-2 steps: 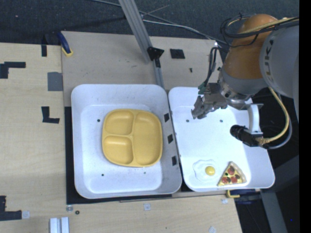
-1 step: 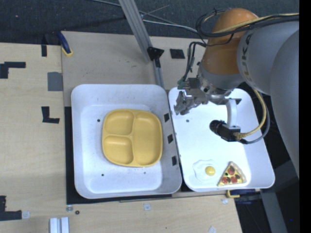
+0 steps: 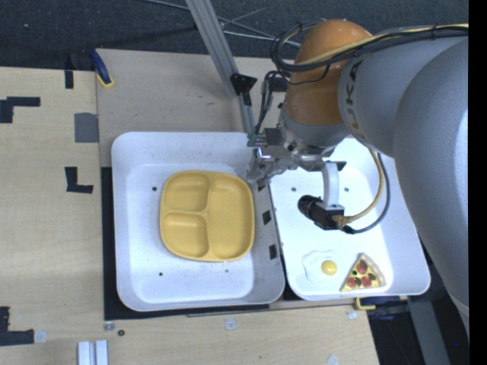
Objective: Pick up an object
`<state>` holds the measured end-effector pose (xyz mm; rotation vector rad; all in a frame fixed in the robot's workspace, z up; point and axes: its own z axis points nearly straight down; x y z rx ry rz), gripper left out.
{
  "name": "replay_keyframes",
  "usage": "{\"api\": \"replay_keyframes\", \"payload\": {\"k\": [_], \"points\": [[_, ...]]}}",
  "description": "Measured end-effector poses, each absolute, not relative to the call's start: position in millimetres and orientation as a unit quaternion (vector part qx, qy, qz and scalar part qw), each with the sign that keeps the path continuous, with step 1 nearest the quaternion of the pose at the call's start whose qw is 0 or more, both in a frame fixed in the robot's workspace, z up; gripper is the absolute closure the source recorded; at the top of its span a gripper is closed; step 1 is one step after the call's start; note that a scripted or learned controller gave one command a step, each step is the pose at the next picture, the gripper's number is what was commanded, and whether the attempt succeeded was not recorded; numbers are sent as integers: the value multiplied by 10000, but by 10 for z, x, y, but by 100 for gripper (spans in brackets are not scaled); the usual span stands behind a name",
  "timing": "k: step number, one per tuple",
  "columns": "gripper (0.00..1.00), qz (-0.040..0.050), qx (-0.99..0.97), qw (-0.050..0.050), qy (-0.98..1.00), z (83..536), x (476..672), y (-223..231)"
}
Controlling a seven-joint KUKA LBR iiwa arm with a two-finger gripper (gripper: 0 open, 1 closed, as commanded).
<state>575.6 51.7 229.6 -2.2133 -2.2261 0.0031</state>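
We locate the gripper (image 3: pixel 261 164) above the wall between the two shallow white bins, just beside the yellow divided plastic plate (image 3: pixel 207 215) lying in the view's left bin (image 3: pixel 137 204). We cannot tell whether the gripper is spread or closed. A toy fried egg (image 3: pixel 323 265) and a toy pizza slice (image 3: pixel 364 273) lie in the right bin (image 3: pixel 289 238).

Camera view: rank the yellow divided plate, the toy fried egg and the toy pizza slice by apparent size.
1. yellow divided plate, by far the largest.
2. toy pizza slice and toy fried egg: they look too alike to rank.
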Motion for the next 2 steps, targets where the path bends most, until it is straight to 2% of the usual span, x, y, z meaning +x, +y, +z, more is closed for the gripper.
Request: {"api": "replay_keyframes", "payload": {"k": [1, 2], "points": [[100, 1, -7051, 6, -7091, 2328, 5868, 996], [0, 9, -7060, 7, -7082, 2326, 5864, 973]]}}
